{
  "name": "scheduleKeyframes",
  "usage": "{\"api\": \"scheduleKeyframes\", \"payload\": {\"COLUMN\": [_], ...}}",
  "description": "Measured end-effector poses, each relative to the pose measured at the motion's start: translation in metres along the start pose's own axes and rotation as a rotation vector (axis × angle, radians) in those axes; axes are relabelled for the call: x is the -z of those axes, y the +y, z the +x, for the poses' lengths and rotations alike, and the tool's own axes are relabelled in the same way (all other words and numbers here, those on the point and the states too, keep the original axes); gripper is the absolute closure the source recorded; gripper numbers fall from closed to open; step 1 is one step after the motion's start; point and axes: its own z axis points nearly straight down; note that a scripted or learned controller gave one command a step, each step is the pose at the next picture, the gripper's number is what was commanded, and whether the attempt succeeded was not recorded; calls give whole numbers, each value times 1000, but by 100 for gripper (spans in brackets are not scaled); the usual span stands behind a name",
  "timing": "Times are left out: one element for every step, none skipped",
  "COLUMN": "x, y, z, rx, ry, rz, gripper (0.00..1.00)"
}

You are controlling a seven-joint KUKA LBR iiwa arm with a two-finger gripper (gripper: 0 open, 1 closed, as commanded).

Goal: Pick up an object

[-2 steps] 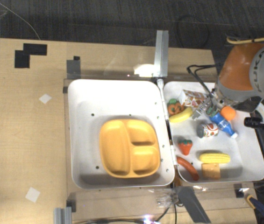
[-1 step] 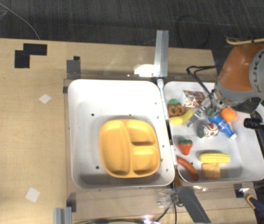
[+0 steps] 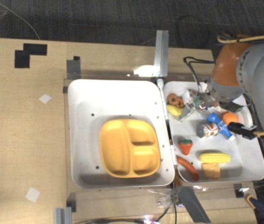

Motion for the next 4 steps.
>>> {"api": "scheduleKeyframes", "payload": {"x": [14, 99, 93, 91], "y": [4, 8, -15, -79], "z": [-3, 114, 161, 195], "rx": [8, 60, 11, -282], "ry": [-18, -14, -11, -8], "rz": [-17, -34, -23, -22], "gripper": [100, 100, 100, 100]}}
